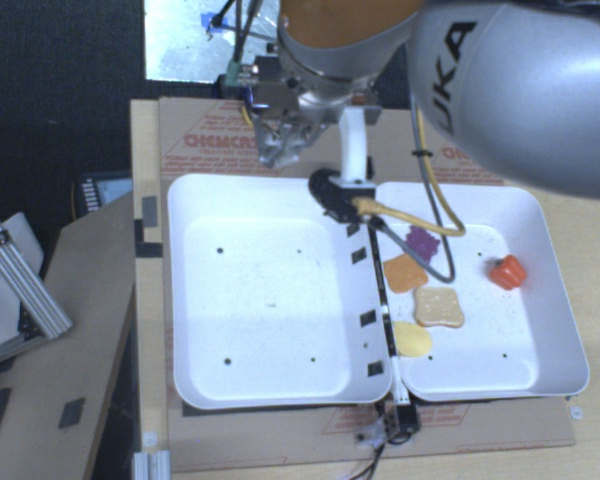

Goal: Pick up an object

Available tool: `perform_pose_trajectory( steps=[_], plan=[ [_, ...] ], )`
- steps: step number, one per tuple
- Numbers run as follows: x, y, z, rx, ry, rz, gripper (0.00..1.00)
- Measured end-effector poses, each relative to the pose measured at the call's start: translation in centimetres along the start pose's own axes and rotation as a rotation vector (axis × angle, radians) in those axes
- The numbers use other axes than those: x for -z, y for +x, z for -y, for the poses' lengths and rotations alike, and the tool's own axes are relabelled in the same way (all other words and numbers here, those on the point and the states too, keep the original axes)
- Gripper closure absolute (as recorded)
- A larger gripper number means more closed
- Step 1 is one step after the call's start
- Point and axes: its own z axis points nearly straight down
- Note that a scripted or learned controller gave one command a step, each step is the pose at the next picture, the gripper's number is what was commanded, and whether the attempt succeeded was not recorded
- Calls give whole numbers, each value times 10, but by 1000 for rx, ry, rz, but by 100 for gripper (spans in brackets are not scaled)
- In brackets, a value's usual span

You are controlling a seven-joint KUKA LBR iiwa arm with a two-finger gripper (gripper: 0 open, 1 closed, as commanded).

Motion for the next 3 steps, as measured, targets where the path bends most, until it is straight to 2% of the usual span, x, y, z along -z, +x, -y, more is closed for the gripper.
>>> perform_pose_trajectory(
  steps=[1, 2, 3],
  plan=[
    [101, 0, 20, 6, -18, -9, 100],
    [121, 0, 52, 6, -10, -6, 100],
    [119, -75, 94, -4, -9, -4, 100]
  ],
)
